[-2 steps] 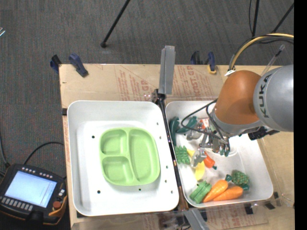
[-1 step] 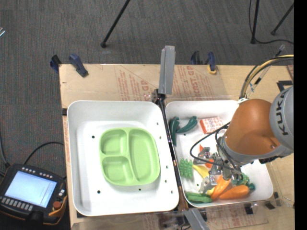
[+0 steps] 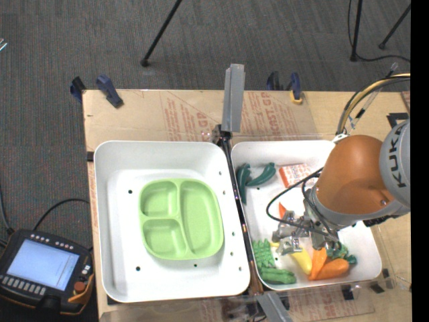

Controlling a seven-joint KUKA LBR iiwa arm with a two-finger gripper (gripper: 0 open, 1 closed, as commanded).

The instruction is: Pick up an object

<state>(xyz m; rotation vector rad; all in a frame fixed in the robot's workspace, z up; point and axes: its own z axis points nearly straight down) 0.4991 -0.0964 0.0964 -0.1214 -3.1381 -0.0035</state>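
A green divided plate (image 3: pixel 181 219) lies in the left bin (image 3: pixel 107 180), well left of the fingers (image 3: pixel 293 241). Those hang low over the right bin (image 3: pixel 372 260), their spread impossible to tell, a green studded toy (image 3: pixel 266 255) just left of them and orange and yellow toy vegetables (image 3: pixel 320 263) just right.

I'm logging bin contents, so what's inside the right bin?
The right bin holds dark green pieces, an orange-and-white packet, green items, yellow and orange pieces. The arm covers the rest.
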